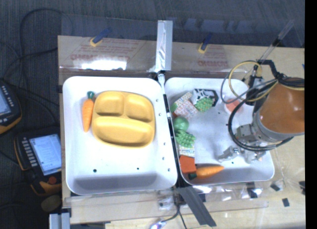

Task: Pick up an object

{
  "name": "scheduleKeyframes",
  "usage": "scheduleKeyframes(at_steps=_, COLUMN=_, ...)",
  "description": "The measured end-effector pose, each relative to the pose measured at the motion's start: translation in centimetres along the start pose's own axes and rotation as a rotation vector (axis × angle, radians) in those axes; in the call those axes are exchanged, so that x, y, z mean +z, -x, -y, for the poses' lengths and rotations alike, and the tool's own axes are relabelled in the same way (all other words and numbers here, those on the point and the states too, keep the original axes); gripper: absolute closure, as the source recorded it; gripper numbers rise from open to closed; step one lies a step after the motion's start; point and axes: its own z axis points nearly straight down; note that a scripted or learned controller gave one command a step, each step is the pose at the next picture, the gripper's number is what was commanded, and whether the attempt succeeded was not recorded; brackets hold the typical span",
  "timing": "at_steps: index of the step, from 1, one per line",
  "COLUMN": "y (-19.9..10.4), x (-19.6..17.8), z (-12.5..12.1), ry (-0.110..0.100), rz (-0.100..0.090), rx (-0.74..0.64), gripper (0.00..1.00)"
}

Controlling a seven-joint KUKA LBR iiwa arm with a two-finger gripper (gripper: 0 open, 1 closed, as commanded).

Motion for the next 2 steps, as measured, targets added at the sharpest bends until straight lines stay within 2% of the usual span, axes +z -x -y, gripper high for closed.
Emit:
scheduleKeyframes(at_steps=1, y=6.1, x=0.5, z=6.8, ry=0.011, rz=-0.015, rx=0.063, gripper=0.00)
scheduleKeyframes(at_steps=2, y=2.6, x=0.6, z=9.0, ry=0.020, rz=-0.006, rx=-0.280, gripper=0.00)
